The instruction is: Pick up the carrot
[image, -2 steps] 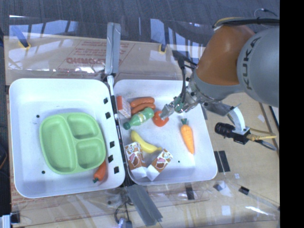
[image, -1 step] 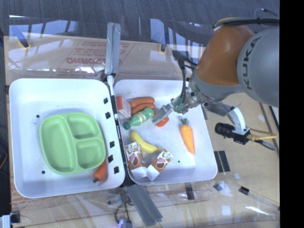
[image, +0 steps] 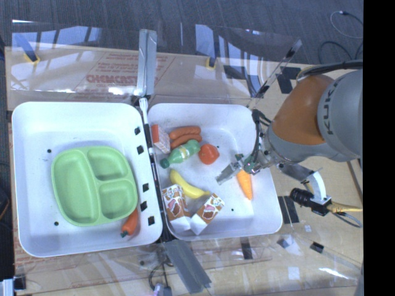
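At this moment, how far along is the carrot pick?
Done: the gripper has reached the right bin and sits at the top end of the carrot. In hand: closing on it; a grasp can't be confirmed. Left: lifting, since the carrot seems to lie on the bin floor.

We see a robotics lab, grey and orange arm [image: 321,119] over a wooden counter [image: 321,227], two white bins [image: 37,227], toy food, clear shields, loose cables.

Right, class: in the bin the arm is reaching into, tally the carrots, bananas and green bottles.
Carrot: 1
Banana: 1
Green bottle: 1
Total: 3
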Controlling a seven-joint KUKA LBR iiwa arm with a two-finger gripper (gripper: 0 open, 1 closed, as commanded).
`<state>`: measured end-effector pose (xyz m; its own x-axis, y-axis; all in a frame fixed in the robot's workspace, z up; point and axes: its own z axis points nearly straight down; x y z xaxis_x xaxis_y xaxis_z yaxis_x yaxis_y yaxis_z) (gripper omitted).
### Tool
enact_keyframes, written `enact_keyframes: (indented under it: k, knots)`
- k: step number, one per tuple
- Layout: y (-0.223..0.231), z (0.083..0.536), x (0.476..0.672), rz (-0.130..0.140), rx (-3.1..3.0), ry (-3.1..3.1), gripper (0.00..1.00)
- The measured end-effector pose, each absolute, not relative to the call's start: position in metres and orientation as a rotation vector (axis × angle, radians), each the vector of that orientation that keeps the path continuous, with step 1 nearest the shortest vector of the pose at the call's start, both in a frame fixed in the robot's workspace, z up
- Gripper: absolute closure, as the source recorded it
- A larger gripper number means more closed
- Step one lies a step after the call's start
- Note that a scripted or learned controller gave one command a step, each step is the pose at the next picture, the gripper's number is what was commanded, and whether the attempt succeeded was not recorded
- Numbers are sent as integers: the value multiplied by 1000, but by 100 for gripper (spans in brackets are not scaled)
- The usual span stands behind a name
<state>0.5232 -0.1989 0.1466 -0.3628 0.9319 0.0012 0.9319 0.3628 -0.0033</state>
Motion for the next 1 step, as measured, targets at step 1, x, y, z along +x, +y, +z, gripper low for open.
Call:
enact_keyframes:
  k: [1]
  knots:
    - [-201,93,523,-14,-1802,-2562,0]
